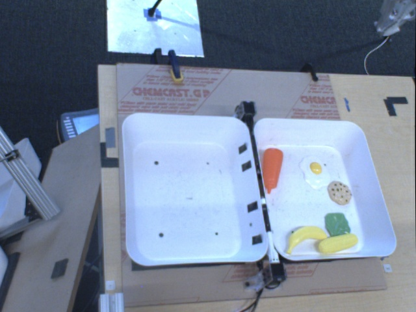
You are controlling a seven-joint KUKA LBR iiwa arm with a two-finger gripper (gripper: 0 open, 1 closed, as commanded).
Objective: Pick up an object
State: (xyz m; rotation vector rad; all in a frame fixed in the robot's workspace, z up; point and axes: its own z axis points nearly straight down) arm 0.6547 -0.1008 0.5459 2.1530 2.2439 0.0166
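The right bin [377, 174] holds several toy foods. An orange carrot [272, 168] lies along its left wall, with a fried egg [315, 171] to its right. A round cookie [339, 192] sits below the egg. Near the front wall lie a green piece [337, 223], a yellow banana [304, 236] and a yellow oblong piece [338, 243], close together. A pale grey part that looks like my gripper [394, 10] hangs at the top right corner, far behind the bins and off the bench, with a thin cable trailing below it.
The left bin [188, 194] sits beside the right one, joined by black clips [250, 168] along the shared wall. A shiny metal sheet [155, 18] lies on the dark floor behind. A slanted aluminium rail [23, 181] and a small screen [81, 123] stand at the left.
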